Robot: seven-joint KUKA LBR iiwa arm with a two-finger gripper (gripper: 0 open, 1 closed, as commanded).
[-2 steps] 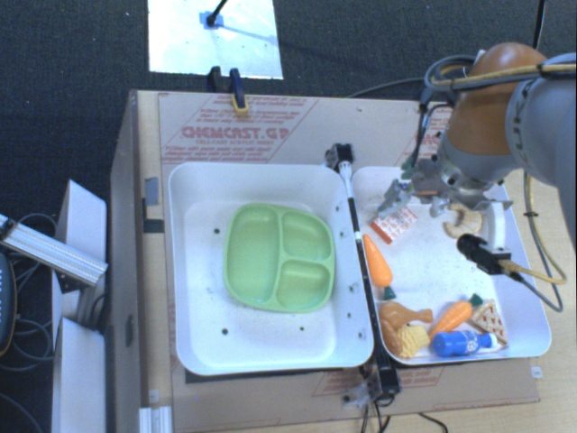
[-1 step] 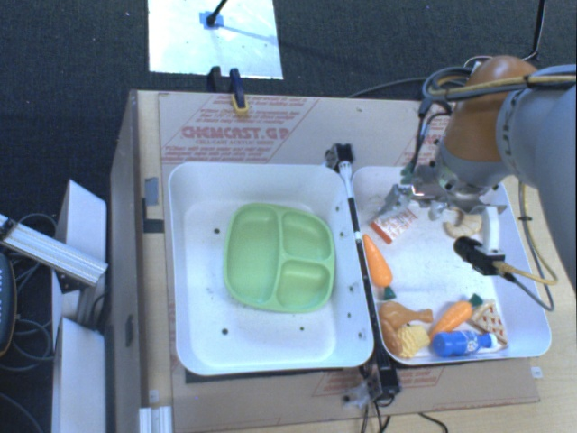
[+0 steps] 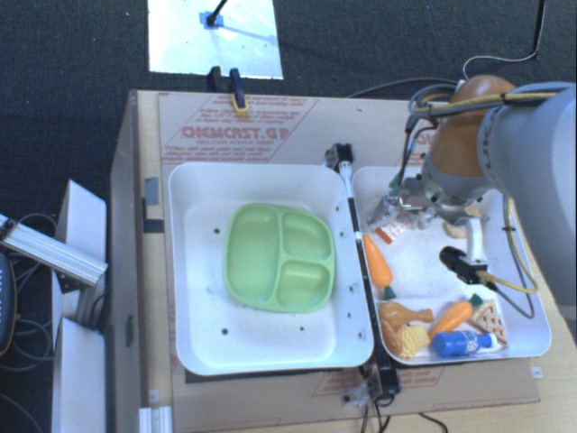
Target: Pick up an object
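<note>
Resting on the bench (image 3: pixel 135 269), two white bins are seen side by side. One green divided plate (image 3: pixel 279 257) lies in the left bin (image 3: pixel 203 332). The right bin (image 3: pixel 532 332) holds two toy carrots, one (image 3: pixel 378 262) by its left wall and one (image 3: pixel 453 317) lower down, a chicken drumstick (image 3: pixel 403 314), corn (image 3: pixel 413 338), a blue bottle (image 3: pixel 462 342) and a pizza slice (image 3: pixel 489 319). The claw (image 3: pixel 407 207) is lowered at that bin's upper left; whether it is open cannot be told.
</note>
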